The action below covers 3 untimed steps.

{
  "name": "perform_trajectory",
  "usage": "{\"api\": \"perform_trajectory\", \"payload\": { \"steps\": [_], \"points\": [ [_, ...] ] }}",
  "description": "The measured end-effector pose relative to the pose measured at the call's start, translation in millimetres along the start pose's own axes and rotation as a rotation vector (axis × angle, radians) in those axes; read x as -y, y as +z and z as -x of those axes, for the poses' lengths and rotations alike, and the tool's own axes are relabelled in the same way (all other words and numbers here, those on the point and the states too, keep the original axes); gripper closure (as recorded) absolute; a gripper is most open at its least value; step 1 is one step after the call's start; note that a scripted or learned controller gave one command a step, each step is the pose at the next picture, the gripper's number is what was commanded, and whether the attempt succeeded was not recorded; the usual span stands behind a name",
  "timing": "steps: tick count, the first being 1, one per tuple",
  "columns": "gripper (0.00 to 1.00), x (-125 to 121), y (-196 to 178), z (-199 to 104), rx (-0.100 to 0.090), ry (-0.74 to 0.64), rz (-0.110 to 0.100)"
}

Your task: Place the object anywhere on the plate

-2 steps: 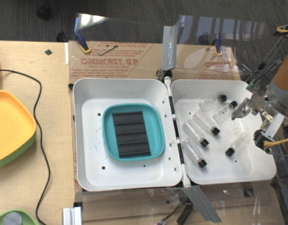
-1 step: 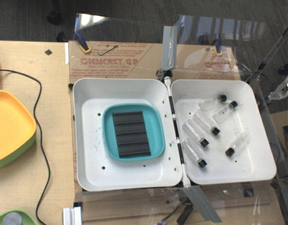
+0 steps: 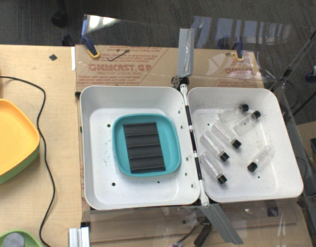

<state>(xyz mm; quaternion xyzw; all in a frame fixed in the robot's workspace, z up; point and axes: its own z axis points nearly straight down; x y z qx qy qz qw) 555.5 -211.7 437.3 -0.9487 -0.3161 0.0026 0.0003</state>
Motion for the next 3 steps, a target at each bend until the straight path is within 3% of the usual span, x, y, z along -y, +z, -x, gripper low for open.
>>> {"api": "perform_trajectory", "payload": {
  "steps": [1,2,3],
  "points": [
    [0.0,19.5,130.3,10.0,0.0,0.063,-0.001],
    [0.0,-3.9,55.5,11.8,0.0,0.089,0.0],
    [0.0,9.9,214.6,30.5,0.0,0.182,-0.002]
  ]
}}
